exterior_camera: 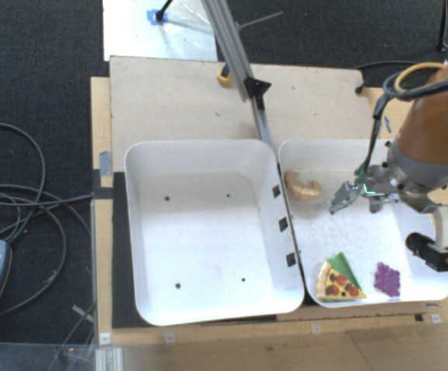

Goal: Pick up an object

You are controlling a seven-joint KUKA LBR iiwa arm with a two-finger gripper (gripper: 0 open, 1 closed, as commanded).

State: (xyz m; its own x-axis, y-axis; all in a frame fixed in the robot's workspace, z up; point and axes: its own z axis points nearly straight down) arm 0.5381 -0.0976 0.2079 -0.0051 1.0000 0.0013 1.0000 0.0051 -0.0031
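Arm (436, 122) comes in from the right, orange band over the right bin (316, 154), wrist angled down and left. Gripper (343, 199) hangs above the bin floor near the middle of the upper half; grey fingers (340, 201) point left toward the divider, but they're too small and blurred to read, so can't tell how far open they are or whether anything sits between them. Nearest item is the tan croissant-shaped piece (302, 186), lying against the upper left of the right bin, just left of the fingertips, looks apart from them. Pizza slice toy (338, 280) with a green edge lies at the bin's front left, near the lower rim. Purple grape-like cluster (387, 279) sits just right of it, near the front rim too. Both are well apart from the gripper. Left bin (142, 207) has only dark specks on its floor. Metal pole (235, 45) slants down to the divider between the bins.
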